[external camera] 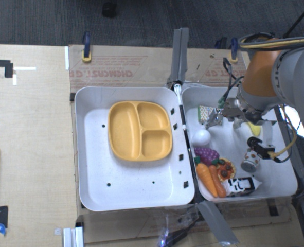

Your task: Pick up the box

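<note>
A small green-and-white patterned box (204,112) lies at the back left of the right bin (288,181). A black-and-white carton (241,185) lies on its side near that bin's front edge. My gripper (227,120) hangs low over the bin's back half, just right of the patterned box. It is open, and between the fingers I see only white bin floor. The left fingertip (214,119) stands close beside the patterned box; whether it touches is unclear. The grey arm with its orange band (260,73) hides the bin's back right corner.
In the right bin lie a white egg (200,136), purple grapes (207,154), a carrot (207,178), a pizza slice (225,169), a small can (250,161) and a yellow item (254,128) partly under the wrist. The left bin (90,189) holds a yellow divided plate (140,130).
</note>
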{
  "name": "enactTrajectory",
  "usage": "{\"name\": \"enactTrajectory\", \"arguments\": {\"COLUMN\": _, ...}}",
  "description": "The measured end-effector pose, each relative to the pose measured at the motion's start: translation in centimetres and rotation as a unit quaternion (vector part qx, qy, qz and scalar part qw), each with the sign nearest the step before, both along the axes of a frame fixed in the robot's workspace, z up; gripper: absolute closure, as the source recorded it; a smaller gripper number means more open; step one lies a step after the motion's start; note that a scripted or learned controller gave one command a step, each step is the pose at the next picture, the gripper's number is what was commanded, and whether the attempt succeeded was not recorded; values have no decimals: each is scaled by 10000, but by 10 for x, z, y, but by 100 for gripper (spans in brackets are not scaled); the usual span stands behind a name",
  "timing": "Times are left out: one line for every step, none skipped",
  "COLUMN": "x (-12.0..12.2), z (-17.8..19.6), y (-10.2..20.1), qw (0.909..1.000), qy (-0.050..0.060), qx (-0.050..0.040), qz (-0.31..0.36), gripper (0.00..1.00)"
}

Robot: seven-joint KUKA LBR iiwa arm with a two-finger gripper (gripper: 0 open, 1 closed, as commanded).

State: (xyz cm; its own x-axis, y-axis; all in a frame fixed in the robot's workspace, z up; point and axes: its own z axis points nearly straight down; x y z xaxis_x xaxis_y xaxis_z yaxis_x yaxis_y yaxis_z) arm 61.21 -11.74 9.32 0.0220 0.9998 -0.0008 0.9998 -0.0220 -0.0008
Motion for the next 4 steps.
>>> {"name": "enactTrajectory", "arguments": {"x": 34, "z": -8, "y": -8, "qw": 9963, "qy": 329, "qx": 74, "qz": -790, "gripper": 0}}
{"name": "enactTrajectory", "arguments": {"x": 33, "z": -8, "y": -2, "qw": 9914, "qy": 342, "qx": 44, "qz": -1260, "gripper": 0}}
{"name": "enactTrajectory", "arguments": {"x": 32, "z": -9, "y": 7, "qw": 9824, "qy": 343, "qx": 10, "qz": -1834, "gripper": 0}}
{"name": "enactTrajectory", "arguments": {"x": 46, "z": 1, "y": 17, "qw": 9423, "qy": 24, "qx": 1, "qz": -3347, "gripper": 0}}
